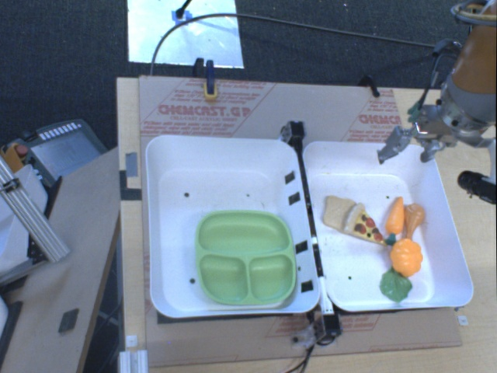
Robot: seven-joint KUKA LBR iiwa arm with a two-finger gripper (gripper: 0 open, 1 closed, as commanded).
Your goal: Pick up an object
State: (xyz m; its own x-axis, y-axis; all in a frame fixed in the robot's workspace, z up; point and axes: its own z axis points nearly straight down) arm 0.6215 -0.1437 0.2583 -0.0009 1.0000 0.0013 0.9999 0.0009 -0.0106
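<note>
The gripper is hanging open and holding nothing above the far right corner of the right bin. Toward that bin's near right side, a pizza slice, carrot, orange pepper and broccoli are lying.

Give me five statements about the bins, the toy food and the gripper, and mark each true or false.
1. The green tray lies in the left bin. True.
2. The pizza slice sits on the green tray. False: it lies in the right bin.
3. The gripper holds the carrot. False: its open fingers hold nothing, and the carrot lies in the bin.
4. The broccoli lies near the right bin's front edge. True.
5. The gripper hangs over the left bin. False: it is above the right bin's far right corner.
</note>
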